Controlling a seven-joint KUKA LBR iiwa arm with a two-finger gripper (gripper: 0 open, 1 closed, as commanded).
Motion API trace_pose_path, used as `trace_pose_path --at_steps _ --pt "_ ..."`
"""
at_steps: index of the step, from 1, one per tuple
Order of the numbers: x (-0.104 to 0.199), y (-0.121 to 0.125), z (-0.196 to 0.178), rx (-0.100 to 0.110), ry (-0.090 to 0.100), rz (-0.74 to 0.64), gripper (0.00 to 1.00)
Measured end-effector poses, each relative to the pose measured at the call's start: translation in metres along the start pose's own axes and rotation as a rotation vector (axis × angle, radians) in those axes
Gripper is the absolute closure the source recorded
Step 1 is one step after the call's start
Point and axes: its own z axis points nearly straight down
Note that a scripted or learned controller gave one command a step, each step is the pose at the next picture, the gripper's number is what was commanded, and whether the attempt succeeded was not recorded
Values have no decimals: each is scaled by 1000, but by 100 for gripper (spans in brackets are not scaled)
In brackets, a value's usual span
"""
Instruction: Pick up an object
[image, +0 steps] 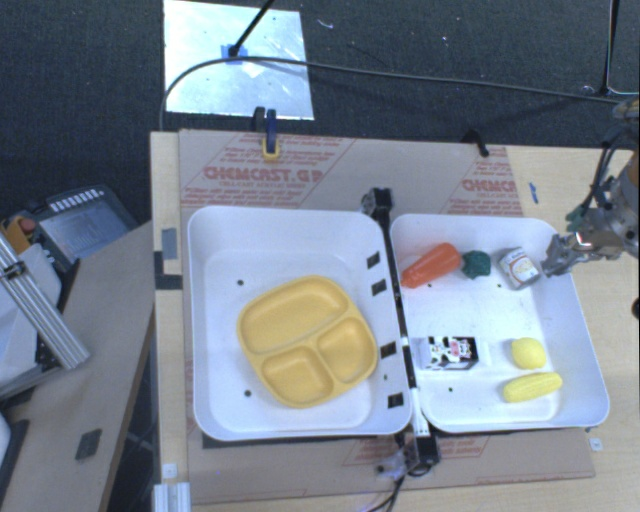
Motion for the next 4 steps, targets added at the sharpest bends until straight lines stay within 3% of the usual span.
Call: trace_pose_path --at_steps 3,4 --pt "168 9 -3 4 4 -6 100" --pt "220 8 22 7 4 -5 100"
